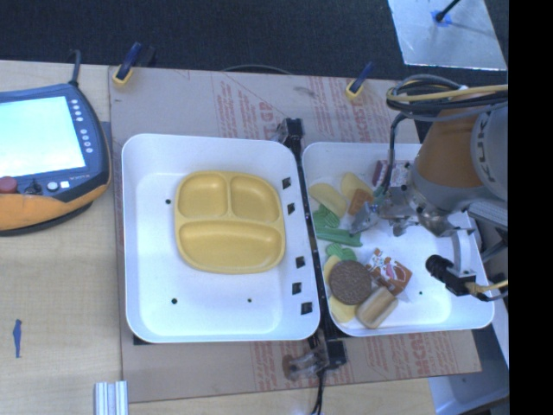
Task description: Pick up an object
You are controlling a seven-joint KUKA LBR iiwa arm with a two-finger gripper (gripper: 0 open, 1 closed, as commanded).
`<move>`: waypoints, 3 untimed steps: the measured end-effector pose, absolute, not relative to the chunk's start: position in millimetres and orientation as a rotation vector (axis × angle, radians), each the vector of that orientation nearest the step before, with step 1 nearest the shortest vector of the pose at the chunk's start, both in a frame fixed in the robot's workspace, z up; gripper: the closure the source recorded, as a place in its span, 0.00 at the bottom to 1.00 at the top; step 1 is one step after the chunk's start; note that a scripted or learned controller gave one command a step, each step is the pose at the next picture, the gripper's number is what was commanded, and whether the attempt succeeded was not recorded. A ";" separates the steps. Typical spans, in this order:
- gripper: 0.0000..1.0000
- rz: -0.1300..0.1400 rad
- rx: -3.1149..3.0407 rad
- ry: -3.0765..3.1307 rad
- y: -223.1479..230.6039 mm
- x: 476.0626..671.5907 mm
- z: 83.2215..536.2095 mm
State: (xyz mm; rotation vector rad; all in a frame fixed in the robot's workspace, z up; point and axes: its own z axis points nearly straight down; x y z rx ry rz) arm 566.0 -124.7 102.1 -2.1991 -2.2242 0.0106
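You are looking down on two shallow white bins sitting side by side on the bench. The left bin is holding a yellow divided plate, which is lying flat near its middle with three compartments facing up. The right bin is carrying the loose objects you could pick from: a pale yellow piece and a second yellow piece are lying near the bin's upper left, an orange-brown piece is sitting just beside them, and green pieces are spreading out below those along the bin's left wall. Lower down, a brown round cookie is resting on a yellow slice, a tan bread roll is touching the cookie's lower right edge, and a small red and white packet is lying just to the cookie's right.

The arm is reaching in from the right, its orange band showing above the wrist, and the gripper is hanging over the upper middle of the right bin, near the orange-brown piece and the green pieces. You cannot tell how the gripper is set, since it is blurred and crowded by the wrist hardware, and nothing is visibly held in it.

A teach pendant with a bright screen is lying on the bench well to the left of the bins
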 end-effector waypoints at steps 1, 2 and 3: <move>0.00 -0.001 -2.214 -2.230 -164.0 642.7 106.9; 0.00 -0.011 -2.223 -2.238 -103.3 582.4 98.9; 0.00 -0.003 -2.221 -2.233 -154.7 659.8 119.2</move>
